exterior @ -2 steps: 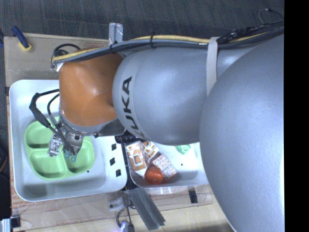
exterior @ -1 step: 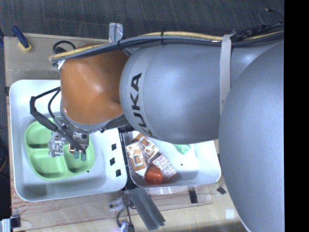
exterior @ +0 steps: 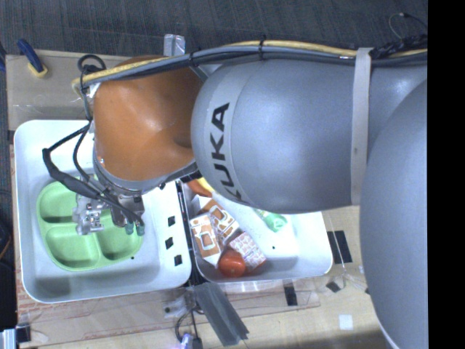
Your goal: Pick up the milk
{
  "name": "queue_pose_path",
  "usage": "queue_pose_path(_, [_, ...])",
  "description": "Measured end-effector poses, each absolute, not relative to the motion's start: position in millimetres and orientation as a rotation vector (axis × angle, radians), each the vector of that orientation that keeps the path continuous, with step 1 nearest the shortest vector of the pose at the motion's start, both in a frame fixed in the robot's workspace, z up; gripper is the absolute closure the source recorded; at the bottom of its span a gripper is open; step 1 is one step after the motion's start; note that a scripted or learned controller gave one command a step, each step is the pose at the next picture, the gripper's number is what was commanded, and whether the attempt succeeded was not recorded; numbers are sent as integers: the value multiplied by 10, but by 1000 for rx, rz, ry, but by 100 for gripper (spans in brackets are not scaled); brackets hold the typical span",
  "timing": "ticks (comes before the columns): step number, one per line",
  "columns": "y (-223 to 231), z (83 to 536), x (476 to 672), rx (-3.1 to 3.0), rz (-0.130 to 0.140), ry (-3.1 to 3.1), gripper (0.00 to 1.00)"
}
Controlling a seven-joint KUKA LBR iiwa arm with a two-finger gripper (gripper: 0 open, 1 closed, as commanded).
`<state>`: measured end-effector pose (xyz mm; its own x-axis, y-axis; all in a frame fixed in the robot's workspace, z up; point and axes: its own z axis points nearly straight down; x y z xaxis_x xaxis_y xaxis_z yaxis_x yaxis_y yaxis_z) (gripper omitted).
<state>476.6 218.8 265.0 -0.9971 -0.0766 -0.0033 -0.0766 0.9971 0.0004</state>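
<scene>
The scene is dominated by the grey arm [exterior: 290, 115], which is stretched in from the right across both bins, so that much of the right bin is hidden beneath it. Its orange band [exterior: 142, 129] is placed above the left bin [exterior: 29, 282], a position that carries the wrist down over that bin's contents. The two white bins are set side by side on the tabletop [exterior: 43, 86], presumably so that things can be lifted from one and dropped in the other.

In the left bin a green divided tray [exterior: 73, 249] is laid flat, and the end effector [exterior: 98, 220] is hung just above or against its upper compartments. Whether its parts are apart or together cannot be told, since the metal is blurred against the tray and crossed by black cables [exterior: 65, 173]. Nothing is seen clamped in it.

In the right bin [exterior: 320, 264] a cluster of small goods is gathered near the dividing wall: an orange-and-white patterned carton [exterior: 211, 231], which is judged the likeliest candidate for the milk, though no label can be read; a second patterned packet [exterior: 251, 249] beside it; a red round item [exterior: 232, 265] touching both; and a pale green item [exterior: 275, 220] partly under the arm. The end effector is thus placed well apart from that cluster, and a crossing to the right bin would be called for before any grasp.
</scene>
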Motion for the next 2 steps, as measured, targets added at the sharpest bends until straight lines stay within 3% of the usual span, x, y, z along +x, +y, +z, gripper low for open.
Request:
queue_pose_path(1, [2197,2757,4774,-129,1,3133,100])
queue_pose_path(2, [2185,2712,4833,-652,1,3068,100])
